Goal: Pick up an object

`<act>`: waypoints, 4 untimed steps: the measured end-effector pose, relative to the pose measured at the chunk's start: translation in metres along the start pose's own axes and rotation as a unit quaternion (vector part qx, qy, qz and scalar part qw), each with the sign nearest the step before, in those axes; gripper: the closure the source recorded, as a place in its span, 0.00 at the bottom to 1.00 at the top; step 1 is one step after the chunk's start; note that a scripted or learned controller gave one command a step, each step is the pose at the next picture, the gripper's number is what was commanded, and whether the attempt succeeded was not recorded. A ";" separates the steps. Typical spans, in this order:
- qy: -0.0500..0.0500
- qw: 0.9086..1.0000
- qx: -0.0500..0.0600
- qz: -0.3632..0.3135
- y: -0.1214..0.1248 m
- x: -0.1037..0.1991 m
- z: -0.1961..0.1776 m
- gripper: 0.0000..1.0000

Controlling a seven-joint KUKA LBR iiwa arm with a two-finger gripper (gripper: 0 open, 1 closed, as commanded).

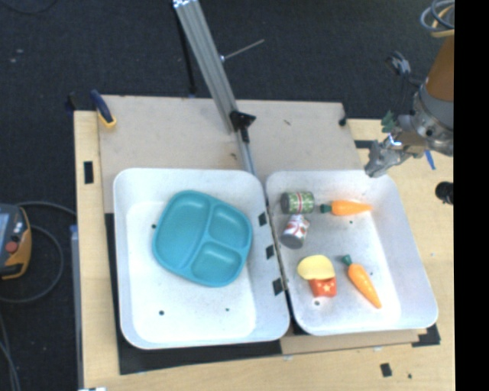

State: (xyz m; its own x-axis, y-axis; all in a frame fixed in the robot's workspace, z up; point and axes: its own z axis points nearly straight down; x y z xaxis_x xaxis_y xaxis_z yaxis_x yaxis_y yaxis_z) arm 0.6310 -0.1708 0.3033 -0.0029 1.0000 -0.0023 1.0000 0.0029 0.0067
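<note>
Tool (380, 162) above bin corner; carrot (351, 207) near

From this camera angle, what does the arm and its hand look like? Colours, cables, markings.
At the right edge, the grey arm carries an orange band above the wrist. Thin cables loop above the band. The metallic grey hand juts left from the wrist, with a small blue spot beside it. No readable markings.

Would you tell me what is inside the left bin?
The left bin holds a teal divided plate, lying flat with its compartments bare. The bin floor under the plate is covered, so anything beneath it cannot be seen.
</note>
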 end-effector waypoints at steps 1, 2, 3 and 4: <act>0.001 1.000 0.003 -0.001 -0.010 0.043 0.006 1.00; 0.001 1.000 0.003 -0.001 -0.028 0.086 0.006 1.00; 0.001 1.000 0.004 -0.001 -0.054 0.127 0.026 1.00; 0.001 1.000 0.004 -0.001 -0.070 0.169 0.045 1.00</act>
State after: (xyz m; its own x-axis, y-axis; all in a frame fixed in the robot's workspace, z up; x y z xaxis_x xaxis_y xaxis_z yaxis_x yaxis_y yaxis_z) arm 0.5606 -0.0023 0.2576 -0.0046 1.0000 -0.0004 1.0000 0.0046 -0.0003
